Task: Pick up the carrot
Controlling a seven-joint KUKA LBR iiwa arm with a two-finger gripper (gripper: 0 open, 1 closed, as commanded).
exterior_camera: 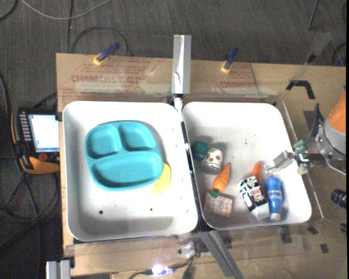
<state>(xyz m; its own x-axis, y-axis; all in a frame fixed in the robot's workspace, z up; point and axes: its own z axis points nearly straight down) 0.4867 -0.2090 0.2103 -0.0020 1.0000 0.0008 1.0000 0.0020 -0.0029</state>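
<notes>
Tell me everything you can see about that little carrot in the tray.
The carrot is a small orange toy, plastic-looking, tapered, with a hint of green at its lower end. It lies flat and slanted on the floor of the right bin, between a small white can and a brown packet. Whether it touches either is unclear. Nothing grips it.

Two white bins sitting side by side: left bin (pixel 81 214), right bin (pixel 244 115). Left bin holding one blue divided tray (pixel 125 154), one yellow piece (pixel 163 180). Right bin holding one carrot (pixel 222 177), one blue bottle (pixel 274 196), one black-and-white carton (pixel 251 193), one green toy (pixel 199 150), one small can (pixel 213 160), one brown packet (pixel 218 203).
</notes>
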